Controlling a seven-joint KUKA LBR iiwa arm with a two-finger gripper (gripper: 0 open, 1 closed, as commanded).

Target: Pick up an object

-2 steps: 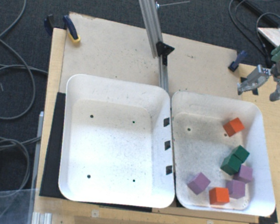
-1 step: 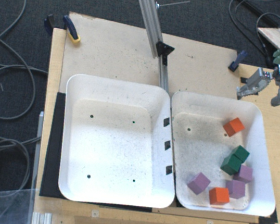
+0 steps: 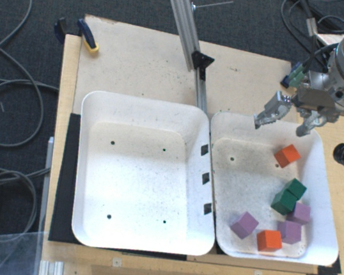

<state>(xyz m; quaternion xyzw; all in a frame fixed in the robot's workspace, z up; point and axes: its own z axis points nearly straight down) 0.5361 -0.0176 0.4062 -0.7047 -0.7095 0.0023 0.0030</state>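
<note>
Two shallow white plastic bins sit side by side on the wooden bench (image 3: 143, 71). The left white bin (image 3: 98, 112) is far off to the left of the fingers. The right white bin (image 3: 224, 135) lies under them and holds all the blocks.

The grey two-finger gripper (image 3: 285, 122) hangs over the top part of the right bin. Its two fingers (image 3: 267, 116) are spread wide apart, with nothing between them. They are up in the air and touch no block.

The small orange cube (image 3: 287, 156) is the nearest block. It lies just below the gap between the fingers, a little nearer the right finger, and it is tilted. Farther down from the fingers is the dark green block (image 3: 288, 197), which looks like two green cubes pressed together. A small purple cube (image 3: 302, 213) touches its lower right side. Another purple cube (image 3: 290, 232) sits just under that one. A second orange cube (image 3: 269, 240) rests at the bottom edge of the bin, beside it. A third purple cube (image 3: 244, 225) lies apart, down and straight below the left finger.

A grey metal rail (image 3: 188, 29) runs up and away to the left of the fingers.
</note>
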